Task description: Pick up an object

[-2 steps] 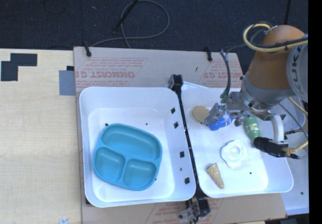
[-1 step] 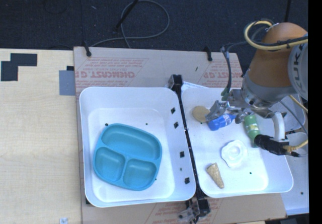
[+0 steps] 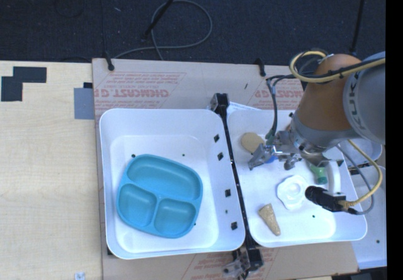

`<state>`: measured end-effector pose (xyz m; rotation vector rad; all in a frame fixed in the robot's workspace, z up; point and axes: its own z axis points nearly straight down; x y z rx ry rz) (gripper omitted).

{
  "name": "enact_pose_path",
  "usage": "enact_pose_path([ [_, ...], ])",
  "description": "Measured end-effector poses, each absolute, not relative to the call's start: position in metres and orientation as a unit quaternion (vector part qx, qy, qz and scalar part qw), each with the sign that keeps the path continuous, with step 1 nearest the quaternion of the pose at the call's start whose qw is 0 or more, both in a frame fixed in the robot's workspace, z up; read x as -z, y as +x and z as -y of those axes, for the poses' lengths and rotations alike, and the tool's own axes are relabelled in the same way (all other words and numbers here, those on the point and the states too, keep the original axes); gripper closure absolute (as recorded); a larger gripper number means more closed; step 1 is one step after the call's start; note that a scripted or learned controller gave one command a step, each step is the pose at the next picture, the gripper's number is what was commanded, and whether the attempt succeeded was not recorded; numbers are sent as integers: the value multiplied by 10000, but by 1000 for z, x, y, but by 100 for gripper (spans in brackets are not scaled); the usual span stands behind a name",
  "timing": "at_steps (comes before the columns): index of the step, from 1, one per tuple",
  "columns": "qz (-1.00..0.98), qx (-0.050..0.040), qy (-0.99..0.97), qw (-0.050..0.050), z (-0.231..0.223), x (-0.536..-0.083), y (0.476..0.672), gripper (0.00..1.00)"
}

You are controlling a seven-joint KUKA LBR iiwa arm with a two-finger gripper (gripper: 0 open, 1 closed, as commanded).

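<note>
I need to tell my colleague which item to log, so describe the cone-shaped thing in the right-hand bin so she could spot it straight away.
Look at the right bin, the one the arm reaches into. Near its front edge, close to the divider between the bins, lies a small tan cone with its narrow tip pointing toward the front. Its neighbours differ: a flat white piece lies just behind it, and a rounded beige lump sits farther back.

Robotics lab. Evidence: grey-and-orange industrial arm [image 3: 337, 106] over two white bins [image 3: 110, 146] on cardboard-lined bench [image 3: 44, 178], loose cables [image 3: 182, 21] on dark carpet [image 3: 63, 14], black marker squares [image 3: 22, 80] on bench top.
</note>
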<state>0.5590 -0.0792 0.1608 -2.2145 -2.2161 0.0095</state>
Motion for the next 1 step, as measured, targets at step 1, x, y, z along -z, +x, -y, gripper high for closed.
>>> enact_pose_path([
  [1,7069,-26,-7073,35,83,-114,564,0],
])
